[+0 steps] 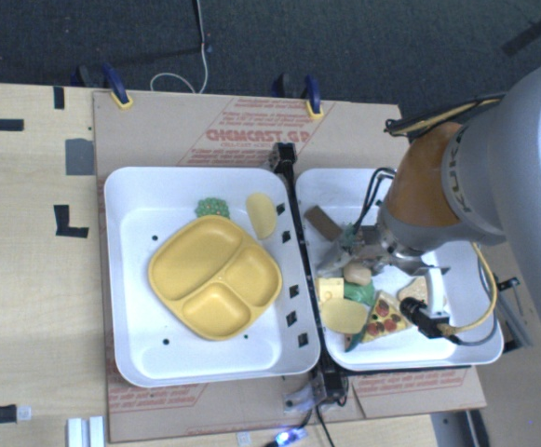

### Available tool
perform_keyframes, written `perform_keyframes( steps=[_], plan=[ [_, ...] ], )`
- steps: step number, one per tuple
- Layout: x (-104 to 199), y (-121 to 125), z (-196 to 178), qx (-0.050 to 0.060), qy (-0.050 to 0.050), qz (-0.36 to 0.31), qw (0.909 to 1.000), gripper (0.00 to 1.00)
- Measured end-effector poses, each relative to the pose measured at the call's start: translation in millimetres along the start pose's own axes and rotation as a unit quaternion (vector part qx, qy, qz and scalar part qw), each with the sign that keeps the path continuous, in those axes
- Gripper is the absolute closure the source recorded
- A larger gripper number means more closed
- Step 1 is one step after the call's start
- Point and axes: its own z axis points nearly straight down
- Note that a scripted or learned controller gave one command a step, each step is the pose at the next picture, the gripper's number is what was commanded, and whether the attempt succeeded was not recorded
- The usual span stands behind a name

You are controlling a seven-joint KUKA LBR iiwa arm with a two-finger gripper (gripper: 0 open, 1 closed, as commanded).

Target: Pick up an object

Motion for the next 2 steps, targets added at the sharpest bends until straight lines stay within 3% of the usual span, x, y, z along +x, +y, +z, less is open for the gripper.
perform_keyframes(
  steps=[1,2],
  plan=[
    [0,-2,-9,0.002,0.001,0.000,1.0000,1.00],
    [70,-16,-101,0.003,0.001,-0.001,1.0000,1.00]
  ],
)
